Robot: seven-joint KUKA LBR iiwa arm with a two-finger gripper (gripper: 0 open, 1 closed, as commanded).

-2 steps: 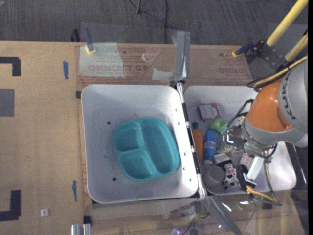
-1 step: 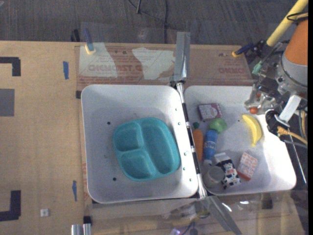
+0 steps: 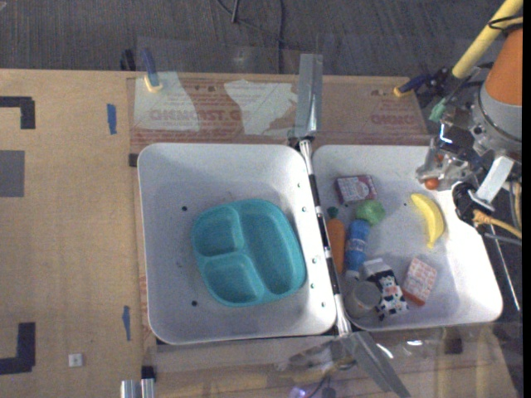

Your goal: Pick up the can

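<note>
Camera view: grey metal can point(image 3: 358, 295) lies at lower left of gripper point(image 3: 444, 168), whose grip state cannot be told.

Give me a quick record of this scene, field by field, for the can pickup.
can: grey, near front-left corner of right bin, beside the cow-print carton
end effector: over right bin's far right edge, apart from can
right bin also holds: banana, carrot, blue bottle
left bin: teal divided plate
</note>
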